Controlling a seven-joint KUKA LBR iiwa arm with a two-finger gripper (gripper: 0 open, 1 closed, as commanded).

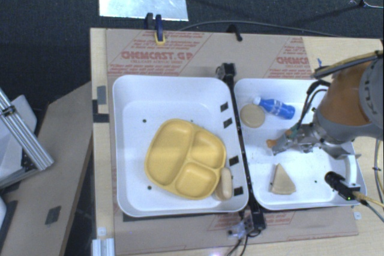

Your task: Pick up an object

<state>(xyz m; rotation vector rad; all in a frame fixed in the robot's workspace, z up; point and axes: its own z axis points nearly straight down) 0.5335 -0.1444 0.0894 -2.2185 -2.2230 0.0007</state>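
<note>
Wedge (pixel 282 180) — a tan, bread-like triangle — is lying flat near the front of the right bin (pixel 312 201), just below the tool (pixel 281 144). It is looking light, soft and a bit crumbly, so gripping gently across its two slanted sides seems wisest. Whether the tool is gaping or closed I cannot tell — nothing is visibly sitting in it.

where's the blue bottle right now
The blue bottle lies on its side near the far edge of the right bin, just right of the round tan disc.
</note>
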